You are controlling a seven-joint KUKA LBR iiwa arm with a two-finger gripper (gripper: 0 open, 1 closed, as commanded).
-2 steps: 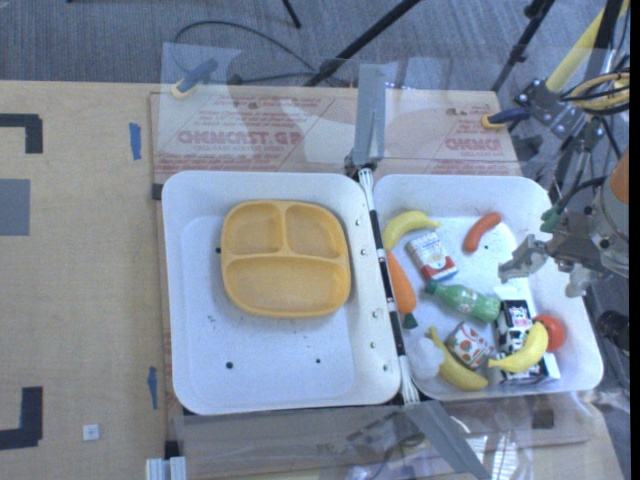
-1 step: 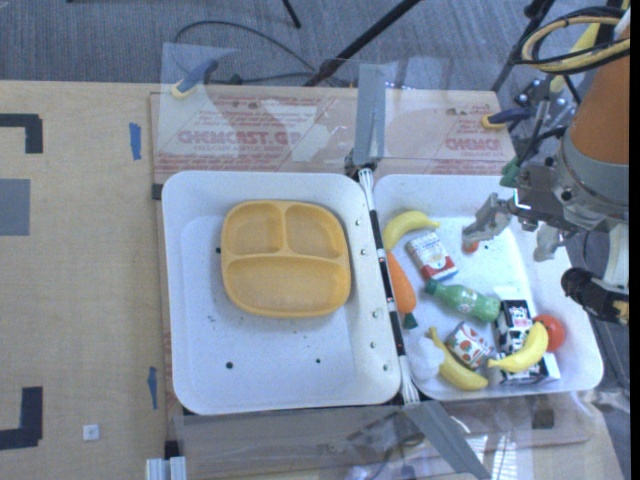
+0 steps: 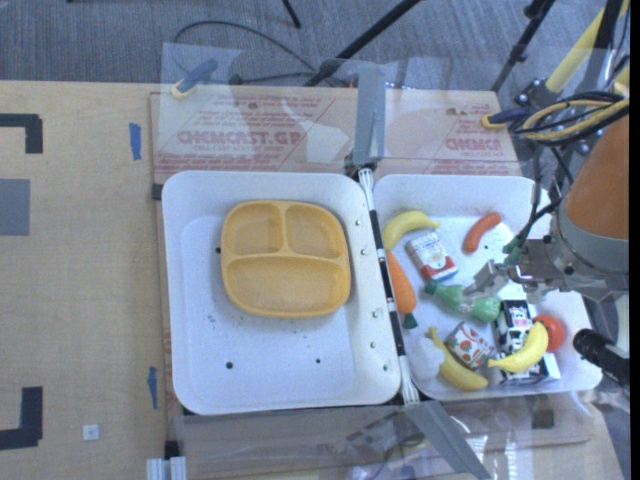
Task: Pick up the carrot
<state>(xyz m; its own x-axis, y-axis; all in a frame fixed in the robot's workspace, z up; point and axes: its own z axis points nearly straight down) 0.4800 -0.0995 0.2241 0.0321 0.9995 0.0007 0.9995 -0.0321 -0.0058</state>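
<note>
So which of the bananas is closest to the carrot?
The banana at the top of the right bin, just above the carrot; the other two bananas lie near the bottom edge.

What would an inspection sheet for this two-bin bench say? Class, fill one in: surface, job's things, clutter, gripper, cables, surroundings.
Surface: two shallow white bins side by side; left bin, right bin.
Job's things: orange toy carrot lying along the right bin's left wall.
Clutter: yellow divided plastic plate in the left bin; three yellow toy bananas, small cartons, orange-red sausage-shaped toy, green toy in the right bin.
Gripper: metal two-finger gripper over the right bin, near the green toy.
Cables: yellow and black cable bundle at upper right.
Surroundings: clear plastic sheets, tripod legs on grey carpet.
</note>
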